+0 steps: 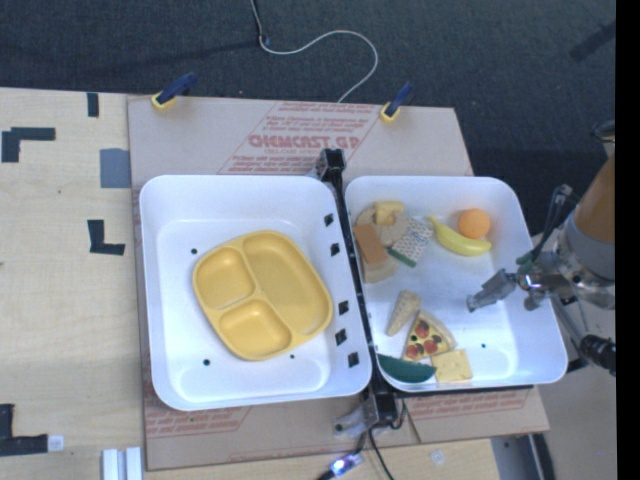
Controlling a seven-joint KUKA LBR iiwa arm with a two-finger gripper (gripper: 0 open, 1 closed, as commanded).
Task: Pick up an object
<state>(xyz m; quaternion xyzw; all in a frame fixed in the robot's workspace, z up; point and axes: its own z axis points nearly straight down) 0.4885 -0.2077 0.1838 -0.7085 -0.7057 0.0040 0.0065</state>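
— Grey gripper (490,294) hangs over the right bin (505,196), on its right side. Whether its jaws are open or closed I cannot tell; nothing shows between them.

— What lies closest?

— Bare floor right below it. Left of it, the cone (403,311) and the pizza slice (428,337); farther off, the banana (460,238) touching the orange (474,222).

— Which would you take?

— The banana, likely. It looks like light, stiff plastic, probably smooth and slippery. I would close across its middle, the narrow way. The orange may roll.

— And the left bin (160,268)?

— A yellow tray (262,293) lies there, well apart.
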